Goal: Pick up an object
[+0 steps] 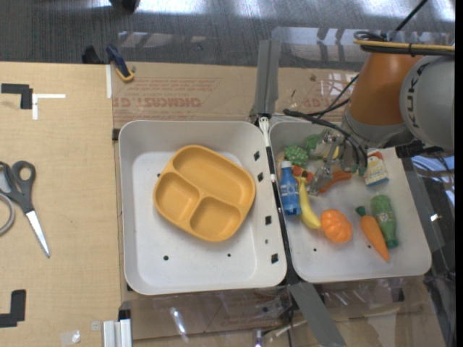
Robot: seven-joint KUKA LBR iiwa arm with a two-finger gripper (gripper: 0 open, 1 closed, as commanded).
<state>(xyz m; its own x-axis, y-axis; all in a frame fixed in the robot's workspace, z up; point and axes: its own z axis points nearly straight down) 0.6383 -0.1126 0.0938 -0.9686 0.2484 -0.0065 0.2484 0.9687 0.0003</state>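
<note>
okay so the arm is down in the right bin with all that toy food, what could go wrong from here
1. The gripper sits low in a tight cluster: a blue bottle, a banana and a green leafy piece crowd it, so it may nudge neighbours or pinch two at once.
2. A red-orange item lies right beside the fingertips; a partial grip could let it slip on lifting.
3. The small carton stands close to the wrist and might get knocked over.

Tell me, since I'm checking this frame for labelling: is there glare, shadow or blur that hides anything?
Camera view: evenly lit and mostly sharp; streaky reflections on the clear sheet behind the right bin; soft shadow under the yellow plate; the gripper area is cluttered and slightly blurred, so the toys beneath it are hard to separate.
</note>
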